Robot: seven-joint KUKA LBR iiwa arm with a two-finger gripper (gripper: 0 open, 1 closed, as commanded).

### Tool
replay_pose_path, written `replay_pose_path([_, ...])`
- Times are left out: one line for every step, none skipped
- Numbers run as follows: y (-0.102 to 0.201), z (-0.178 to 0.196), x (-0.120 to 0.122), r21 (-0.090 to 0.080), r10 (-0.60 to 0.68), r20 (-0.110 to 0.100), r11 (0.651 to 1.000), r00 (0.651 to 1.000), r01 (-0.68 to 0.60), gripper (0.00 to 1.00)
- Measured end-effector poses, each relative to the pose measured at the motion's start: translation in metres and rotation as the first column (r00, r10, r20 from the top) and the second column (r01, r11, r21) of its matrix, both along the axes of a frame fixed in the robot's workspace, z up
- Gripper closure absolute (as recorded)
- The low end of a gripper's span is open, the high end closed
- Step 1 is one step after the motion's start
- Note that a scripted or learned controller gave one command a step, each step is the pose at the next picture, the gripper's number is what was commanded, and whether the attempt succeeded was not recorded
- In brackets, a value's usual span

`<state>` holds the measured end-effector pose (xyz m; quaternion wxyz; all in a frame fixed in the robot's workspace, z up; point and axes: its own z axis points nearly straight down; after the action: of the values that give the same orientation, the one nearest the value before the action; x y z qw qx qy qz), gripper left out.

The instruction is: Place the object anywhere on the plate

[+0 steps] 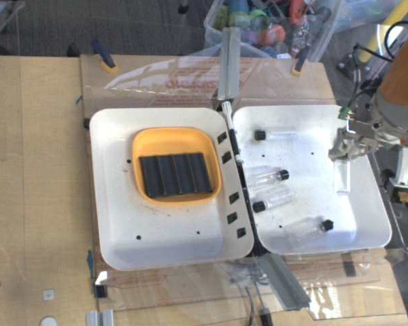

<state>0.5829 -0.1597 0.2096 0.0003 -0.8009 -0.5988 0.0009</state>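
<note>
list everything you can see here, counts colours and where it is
white bins: 2, white, side by side on the bench
plate: 1, orange-yellow, in the left bin
ridged block: 1, black, lying on the plate
vials: 4, clear with black caps, scattered in the right bin
storage tub: 1, clear, full of mixed coloured items, behind the bins
bench: 1, light wood, under both bins
arm: 1, grey with orange band, over the right bin's right side
gripper: 1, grey, holding a clear vial upright between its fingers above the right bin
</note>
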Motion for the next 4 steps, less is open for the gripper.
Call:
replay_pose_path([0.018, 0.008, 0.044, -0.002, 0.268, 0.004, 0.963, 0.963, -0.268, 1.0])
replay_pose_path([0.03, -0.016, 0.085, -0.002, 0.374, 0.004, 0.928, 0.928, -0.374, 1.0])
replay_pose_path([0.051, 0.015, 0.084, -0.003, 0.519, 0.005, 0.855, 0.855, -0.519, 1.0])
replay_pose_path([0.059, 0.039, 0.085, -0.004, 0.64, 0.005, 0.768, 0.768, -0.64, 1.0])
